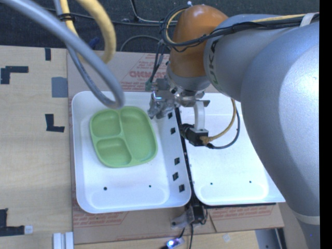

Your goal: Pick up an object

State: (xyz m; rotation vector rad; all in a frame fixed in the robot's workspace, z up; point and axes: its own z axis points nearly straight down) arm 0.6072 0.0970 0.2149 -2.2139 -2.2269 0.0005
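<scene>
Claw (158,108) metallic | smooth green three-compartment plate (123,136) | glossy left bin (83,154)

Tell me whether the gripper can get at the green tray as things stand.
Probably yes. The green tray lies uncovered in the left bin, and the gripper sits just beside the tray's right edge with nothing between them.

A robotics lab bench. Two white bins (83,139) sit on taped cardboard (137,71), with hoses (93,14) at eleven o'clock. Black marker shapes (15,72) dot the plywood top.

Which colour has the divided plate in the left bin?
Light green plate, seen in the camera view.
</scene>
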